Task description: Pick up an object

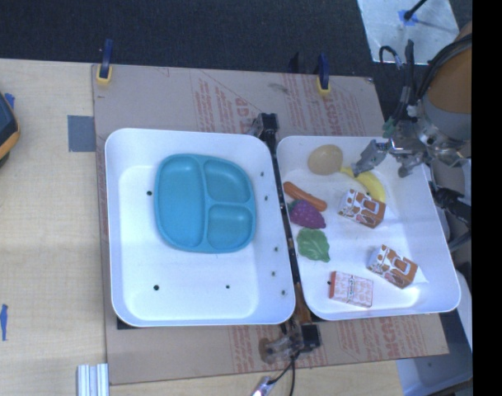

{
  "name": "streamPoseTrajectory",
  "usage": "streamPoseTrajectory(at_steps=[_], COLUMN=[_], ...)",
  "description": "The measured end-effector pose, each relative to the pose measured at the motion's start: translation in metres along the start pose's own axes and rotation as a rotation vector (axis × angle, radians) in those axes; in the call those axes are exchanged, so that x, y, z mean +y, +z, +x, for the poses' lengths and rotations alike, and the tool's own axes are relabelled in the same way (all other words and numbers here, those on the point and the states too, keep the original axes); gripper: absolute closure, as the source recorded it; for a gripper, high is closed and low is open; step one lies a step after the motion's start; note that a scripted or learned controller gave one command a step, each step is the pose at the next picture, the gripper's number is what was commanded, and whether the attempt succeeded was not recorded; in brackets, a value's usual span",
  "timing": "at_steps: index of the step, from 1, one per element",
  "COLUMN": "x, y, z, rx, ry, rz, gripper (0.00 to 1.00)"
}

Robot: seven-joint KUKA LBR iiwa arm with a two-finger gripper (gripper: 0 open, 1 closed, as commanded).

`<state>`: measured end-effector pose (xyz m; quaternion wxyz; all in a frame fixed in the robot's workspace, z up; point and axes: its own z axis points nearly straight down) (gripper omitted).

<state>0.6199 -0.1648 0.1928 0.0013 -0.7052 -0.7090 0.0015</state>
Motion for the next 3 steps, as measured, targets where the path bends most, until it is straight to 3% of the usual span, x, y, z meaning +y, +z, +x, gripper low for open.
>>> streamPoseTrajectory(at_steps=[1,2,3], x=[-0.008,0.037,0.036], y=[0.098,0.100,0.091], z=[-0.025,-0.006,-0.007], rx=[0.000,0.002,0.002], ry=[0.002,0.001,-0.003], rz=[-0.007,-0.002,0.007], gripper=[0.00,0.00,1.00])
